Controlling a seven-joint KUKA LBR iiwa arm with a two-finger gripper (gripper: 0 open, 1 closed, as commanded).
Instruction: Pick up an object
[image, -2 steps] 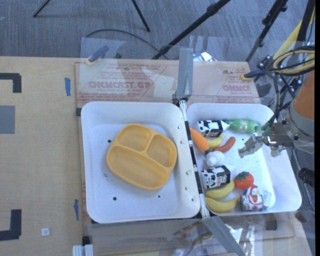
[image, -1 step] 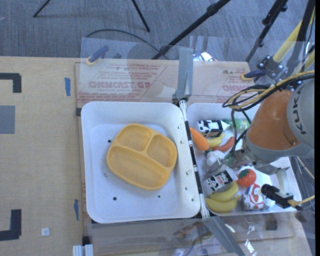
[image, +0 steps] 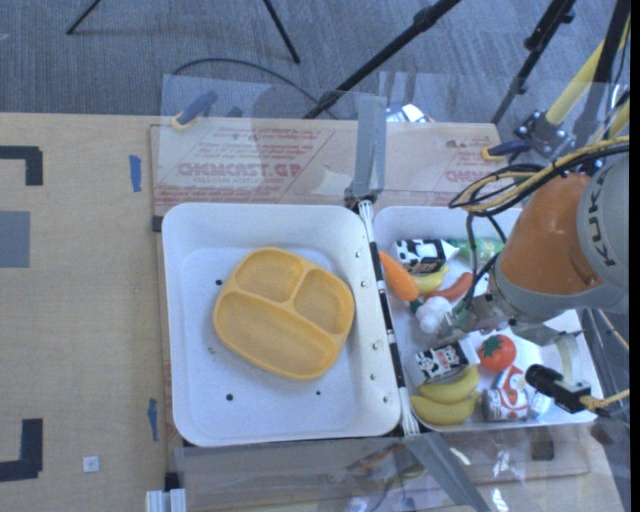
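Note:
The right bin (image: 392, 222) holds several toy foods. An orange carrot (image: 400, 278) lies along its left wall, with a white ball (image: 432, 315) just below it. A black-and-white carton (image: 442, 360), a red tomato (image: 496, 352), yellow bananas (image: 447, 395) and a red-and-white can (image: 505, 395) lie toward the front. My gripper (image: 468, 318) hangs low over the bin's middle, beneath the orange wrist band, just right of the white ball and above the carton. The wrist hides the bin's right part.
A yellow divided plate (image: 285, 312) lies in the left bin (image: 190, 400). At the back of the right bin are another black-and-white carton (image: 420, 250), a small banana (image: 432, 282), a green item (image: 482, 247) and a red-orange piece (image: 458, 288). A ridge separates the bins.

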